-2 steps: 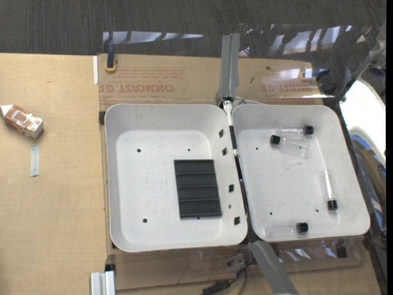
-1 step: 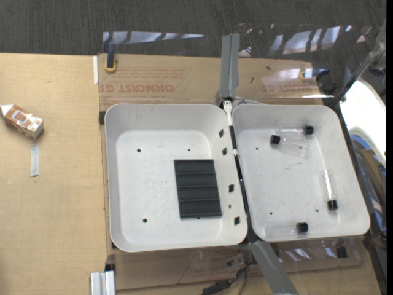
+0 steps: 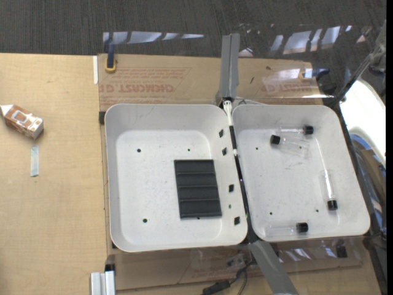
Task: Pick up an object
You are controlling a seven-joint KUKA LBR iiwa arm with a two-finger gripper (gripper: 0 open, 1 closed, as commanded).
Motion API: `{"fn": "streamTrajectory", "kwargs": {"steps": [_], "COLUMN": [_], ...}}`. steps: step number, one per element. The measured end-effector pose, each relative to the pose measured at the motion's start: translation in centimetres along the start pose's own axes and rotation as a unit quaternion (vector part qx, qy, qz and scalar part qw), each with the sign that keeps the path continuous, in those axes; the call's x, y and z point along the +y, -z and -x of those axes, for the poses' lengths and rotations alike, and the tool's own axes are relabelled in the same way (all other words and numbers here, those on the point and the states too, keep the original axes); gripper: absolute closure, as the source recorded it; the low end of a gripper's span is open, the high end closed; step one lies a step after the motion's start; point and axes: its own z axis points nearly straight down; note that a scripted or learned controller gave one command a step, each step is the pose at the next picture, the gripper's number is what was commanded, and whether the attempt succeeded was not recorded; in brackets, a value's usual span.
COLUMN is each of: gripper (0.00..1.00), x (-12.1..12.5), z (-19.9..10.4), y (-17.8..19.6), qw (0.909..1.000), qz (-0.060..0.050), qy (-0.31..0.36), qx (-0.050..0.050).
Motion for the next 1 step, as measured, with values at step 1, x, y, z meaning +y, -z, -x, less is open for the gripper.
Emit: {"fn": "streamTrajectory", "kwargs": {"steps": [1], "gripper": [1.0], "x": [0.0], "z": [0.0], "y": [0.02], "qw": [0.9987], "qz": [0.0], "qy": [0.052], "qx": [0.0]}}
